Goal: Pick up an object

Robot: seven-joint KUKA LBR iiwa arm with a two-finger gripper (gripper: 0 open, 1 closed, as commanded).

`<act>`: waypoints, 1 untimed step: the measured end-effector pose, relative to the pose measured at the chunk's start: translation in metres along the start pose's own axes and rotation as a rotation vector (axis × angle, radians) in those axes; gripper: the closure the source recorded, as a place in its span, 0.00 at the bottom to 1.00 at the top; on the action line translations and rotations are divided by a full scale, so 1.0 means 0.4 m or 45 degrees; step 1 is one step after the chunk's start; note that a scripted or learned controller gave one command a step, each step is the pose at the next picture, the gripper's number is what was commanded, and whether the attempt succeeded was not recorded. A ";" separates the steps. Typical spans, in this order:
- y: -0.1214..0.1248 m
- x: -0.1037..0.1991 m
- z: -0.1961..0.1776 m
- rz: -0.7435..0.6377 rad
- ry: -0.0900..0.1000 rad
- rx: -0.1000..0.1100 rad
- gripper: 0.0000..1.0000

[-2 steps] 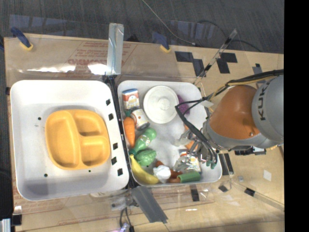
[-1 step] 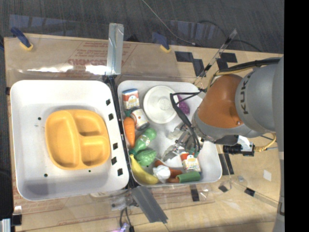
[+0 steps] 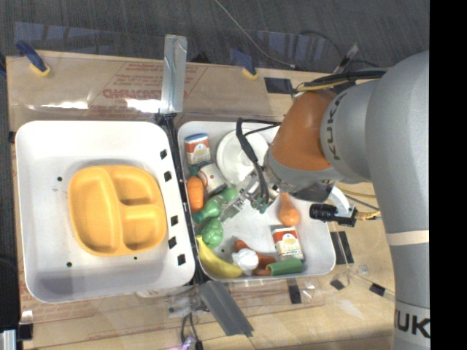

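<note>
Reaching into the right-hand bin [image 3: 321, 250] from the right, the grey arm [image 3: 379, 137] has its pincer [image 3: 248, 195] low among a crowded cluster of toy food, and that crowding is the main hazard. The tip sits near the middle of the bin, just beside a green vegetable [image 3: 215, 208] and an orange carrot [image 3: 195, 192], with a white plate [image 3: 237, 159] behind it; whether the pincer is spread or pressed together I cannot tell, since wrist and cabling blur its outline, and nothing is plainly pinched. No single target is marked, so any of these pieces may serve: a yellow banana [image 3: 215, 262] lies along the near left wall, a small carton [image 3: 287, 243] and an orange fruit [image 3: 290, 212] rest to the right, another carton [image 3: 198, 150] stands at the far left corner. A closing grip could catch two pieces at once, or nudge the round green piece [image 3: 212, 232] aside. Smooth, curved plastic looks likely to squirt out of a hard squeeze. Pieces pressed against the bin wall leave little room for a fingertip. The left bin [image 3: 36, 195], holding a yellow divided tray [image 3: 117, 210], lies well apart on the worktop [image 3: 87, 86] and seems out of harm's way.
</note>
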State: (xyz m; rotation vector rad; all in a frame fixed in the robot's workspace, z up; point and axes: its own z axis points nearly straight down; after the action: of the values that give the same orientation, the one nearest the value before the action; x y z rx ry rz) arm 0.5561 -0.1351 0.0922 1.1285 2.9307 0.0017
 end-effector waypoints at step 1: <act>0.000 -0.002 -0.026 -0.008 -0.002 0.001 1.00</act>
State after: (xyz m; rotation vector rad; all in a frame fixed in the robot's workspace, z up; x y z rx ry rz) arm 0.5567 -0.1355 0.1027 1.1190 2.9331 -0.0005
